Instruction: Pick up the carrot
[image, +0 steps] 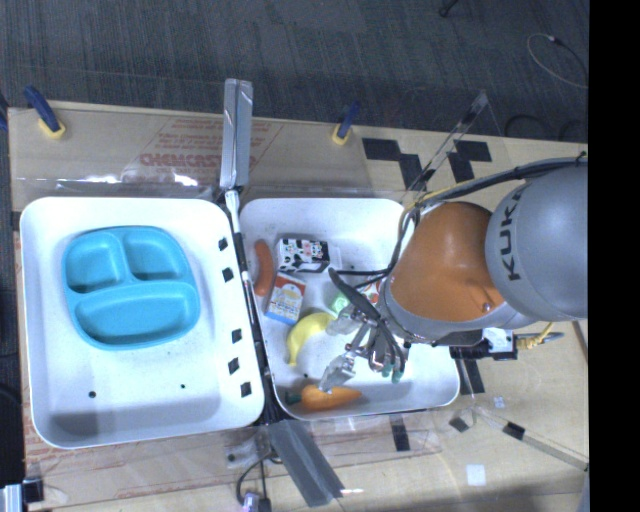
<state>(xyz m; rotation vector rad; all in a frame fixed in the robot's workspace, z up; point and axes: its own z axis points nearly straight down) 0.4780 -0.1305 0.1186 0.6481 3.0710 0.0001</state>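
The orange carrot (332, 398) lies along the near wall of the right bin (436, 392), with its tip pointing left. My gripper (354, 367) hangs just above and a little right of it, its fingers open and nothing between them. One fingertip (336, 374) reaches down close to the carrot's upper side. The grey arm with its orange band covers the right half of the bin.
In the right bin lie a yellow fruit (307, 336), a small red-and-white carton (286, 300), a black-and-white box (303, 253), a reddish sausage (263, 266) by the left wall and a green item (340, 300). The left bin (40, 330) holds a blue divided tray (130, 285).
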